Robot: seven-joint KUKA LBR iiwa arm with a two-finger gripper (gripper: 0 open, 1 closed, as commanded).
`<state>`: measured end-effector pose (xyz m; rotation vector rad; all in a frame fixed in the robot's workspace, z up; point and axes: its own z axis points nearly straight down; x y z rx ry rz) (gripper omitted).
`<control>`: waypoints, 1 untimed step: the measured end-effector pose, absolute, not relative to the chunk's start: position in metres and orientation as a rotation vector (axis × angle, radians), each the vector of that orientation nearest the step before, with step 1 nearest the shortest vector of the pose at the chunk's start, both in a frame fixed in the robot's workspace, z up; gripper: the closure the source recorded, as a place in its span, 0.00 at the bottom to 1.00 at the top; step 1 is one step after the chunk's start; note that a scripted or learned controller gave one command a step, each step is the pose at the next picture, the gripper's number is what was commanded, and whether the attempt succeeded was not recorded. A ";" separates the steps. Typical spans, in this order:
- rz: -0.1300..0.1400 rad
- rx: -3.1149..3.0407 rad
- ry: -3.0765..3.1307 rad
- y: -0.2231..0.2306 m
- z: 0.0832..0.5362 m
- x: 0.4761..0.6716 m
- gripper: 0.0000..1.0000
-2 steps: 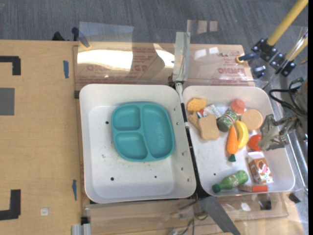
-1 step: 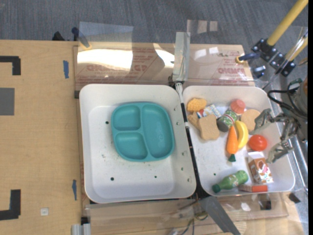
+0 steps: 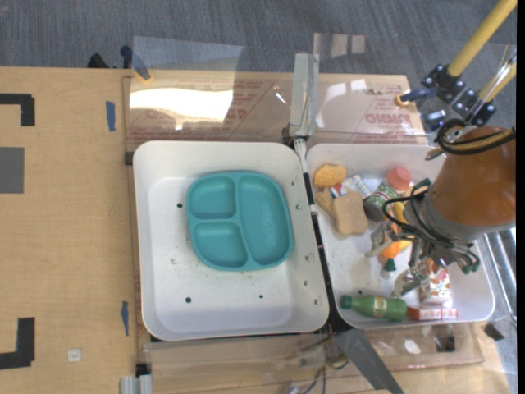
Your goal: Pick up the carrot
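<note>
The gripper hangs low in the right bin, its dark fingers pointing down among wires and metal parts; whether they are apart or together I cannot tell, since the tips are lost against the clutter beneath them. The carrot lies just to the camera's left of the fingers, a short orange piece with a green end, close beside them and seemingly not between them (the overlap of cables makes the exact contact hard to judge). Above the gripper rises the wrist with its broad orange band, which covers the right part of the bin; the grey arm runs off toward the upper right.

Around the carrot the bin is crowded: a tan slice of bread lies to its upper left; a yellow, lumpy food item sits beyond that near the far corner; a small can and a red-capped item lie near the bin's far side. Along the near wall a green bottle lies on its side, with a red and white carton just beside its cap end, under the gripper.

The left bin holds a teal divided plate, well apart from the arm; both bins rest on a brown bench.
</note>
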<state>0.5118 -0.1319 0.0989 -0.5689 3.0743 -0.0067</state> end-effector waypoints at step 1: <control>-0.006 -0.574 3.068 -0.129 0.109 0.513 1.00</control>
